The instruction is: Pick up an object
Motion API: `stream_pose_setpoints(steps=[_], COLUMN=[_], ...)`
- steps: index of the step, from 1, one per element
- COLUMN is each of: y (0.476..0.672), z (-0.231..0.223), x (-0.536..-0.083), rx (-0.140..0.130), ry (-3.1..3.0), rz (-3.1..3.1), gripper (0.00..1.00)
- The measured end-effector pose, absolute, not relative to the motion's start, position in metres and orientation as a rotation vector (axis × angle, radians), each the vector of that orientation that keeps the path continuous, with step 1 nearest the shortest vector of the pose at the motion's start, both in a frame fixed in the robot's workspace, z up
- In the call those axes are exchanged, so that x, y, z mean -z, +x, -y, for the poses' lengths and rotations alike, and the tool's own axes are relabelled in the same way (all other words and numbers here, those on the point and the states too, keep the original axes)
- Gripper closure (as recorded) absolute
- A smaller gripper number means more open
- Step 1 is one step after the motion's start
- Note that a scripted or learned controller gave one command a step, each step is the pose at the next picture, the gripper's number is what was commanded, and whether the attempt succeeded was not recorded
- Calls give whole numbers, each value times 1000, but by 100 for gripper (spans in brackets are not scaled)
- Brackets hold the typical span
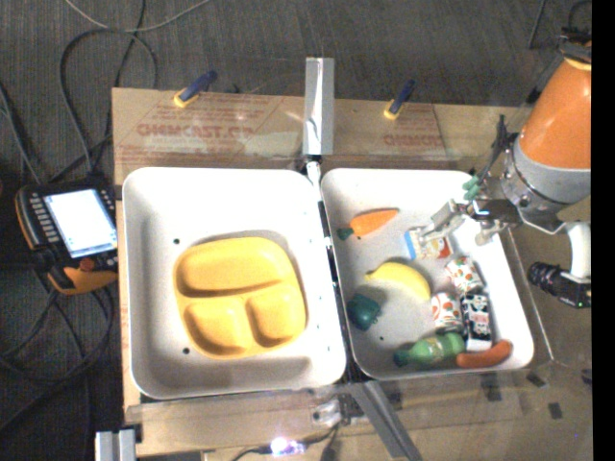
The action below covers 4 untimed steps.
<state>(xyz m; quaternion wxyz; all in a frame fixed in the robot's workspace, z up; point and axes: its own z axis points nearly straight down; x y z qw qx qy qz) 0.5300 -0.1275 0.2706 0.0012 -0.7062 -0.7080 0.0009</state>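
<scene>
The right bin holds several small items: an orange carrot, a yellow banana-like piece, a dark teal lump, a green bottle, a red sausage shape and a few small printed cartons. My gripper reaches in from the right and hangs over the upper right part of this bin. It is just above and right of a small blue-and-white carton. Nothing visibly hangs from it.
The left bin carries a yellow divided plate. A black-and-white carton lies by the right bin's right wall. A tablet sits off the bench at the left. Two clamps grip the bench's back edge.
</scene>
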Motion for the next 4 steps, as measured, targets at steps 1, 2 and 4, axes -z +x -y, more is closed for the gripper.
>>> stream_pose_setpoints(steps=[1,2,4], y=[527,592,567], z=[149,169,103], x=[-90,-89,-197], rx=[10,15,-3], ry=[-2178,-2276,-2239], rz=[2276,2168,2201], gripper=[0,0,100])
